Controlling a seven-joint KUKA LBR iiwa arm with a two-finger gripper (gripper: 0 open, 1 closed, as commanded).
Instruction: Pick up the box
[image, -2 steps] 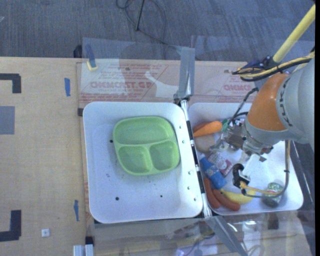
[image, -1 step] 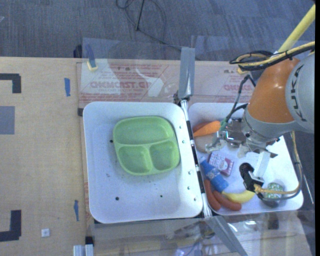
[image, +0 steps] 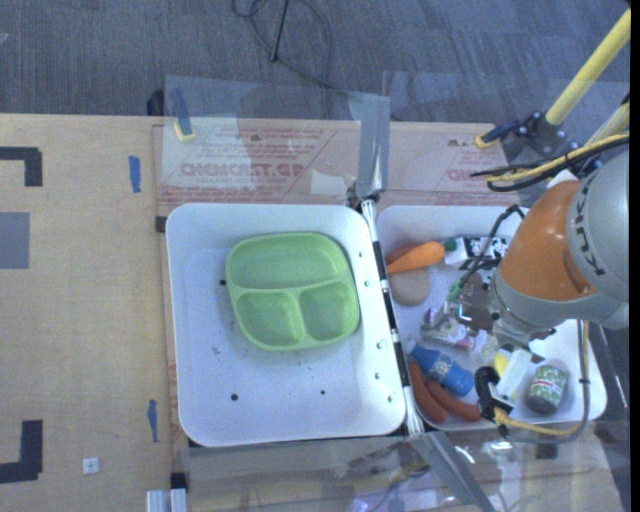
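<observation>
Evidently early stage — gripper (image: 455, 322) low in right bin (image: 592, 398) among clutter, finger state cannot tell; box not identifiable, nothing visibly held — lift remaining.

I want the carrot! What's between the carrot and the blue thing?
In the camera view, a tan roundish lump lies between the carrot and the blue thing.

"KU" on arm (image: 590, 240); cardboard (image: 250, 165) print illegible
</observation>
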